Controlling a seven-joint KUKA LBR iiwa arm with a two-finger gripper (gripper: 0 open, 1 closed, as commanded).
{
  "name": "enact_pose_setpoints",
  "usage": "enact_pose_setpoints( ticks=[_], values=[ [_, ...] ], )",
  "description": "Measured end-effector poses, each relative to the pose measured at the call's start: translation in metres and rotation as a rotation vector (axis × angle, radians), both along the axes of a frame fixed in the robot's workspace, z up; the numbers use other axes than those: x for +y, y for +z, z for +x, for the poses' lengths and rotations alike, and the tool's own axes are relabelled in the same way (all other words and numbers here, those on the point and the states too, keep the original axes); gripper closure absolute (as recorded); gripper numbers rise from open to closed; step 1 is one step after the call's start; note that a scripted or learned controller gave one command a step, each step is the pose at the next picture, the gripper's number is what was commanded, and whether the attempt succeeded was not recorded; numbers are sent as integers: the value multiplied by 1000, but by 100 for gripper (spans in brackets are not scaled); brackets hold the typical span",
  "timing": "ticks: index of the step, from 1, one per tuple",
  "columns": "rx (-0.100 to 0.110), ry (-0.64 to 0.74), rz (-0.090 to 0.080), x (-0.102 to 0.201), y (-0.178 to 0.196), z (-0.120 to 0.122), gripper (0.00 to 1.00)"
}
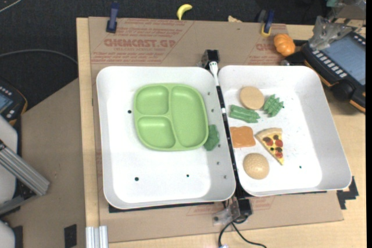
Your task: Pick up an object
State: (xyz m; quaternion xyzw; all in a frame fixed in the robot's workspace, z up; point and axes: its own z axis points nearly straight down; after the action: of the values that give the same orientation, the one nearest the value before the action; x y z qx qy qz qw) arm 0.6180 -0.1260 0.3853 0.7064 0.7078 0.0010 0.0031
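Note:
The right bin holds several toy foods. A tan round cookie lies at the back, with a green leafy piece to its right and a green bean pod in front of it. An orange square slice sits beside a pizza wedge. A tan bun lies nearest the front. In the left bin rests a green three-compartment plate, and a small dark green piece lies against its right edge.
A yellow banana lies on the floor beyond the board. An orange fruit sits on the bench at the back right, next to a tablet device. Blue clamps hold the cardboard's far edge.

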Motion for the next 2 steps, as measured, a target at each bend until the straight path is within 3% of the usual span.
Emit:
enact_pose_setpoints(
  ticks=[1, 2],
  values=[
    [13, -8, 3, -52, -73, -29, 100],
    [12, -7, 4, -101, -134, -58, 100]
  ],
)
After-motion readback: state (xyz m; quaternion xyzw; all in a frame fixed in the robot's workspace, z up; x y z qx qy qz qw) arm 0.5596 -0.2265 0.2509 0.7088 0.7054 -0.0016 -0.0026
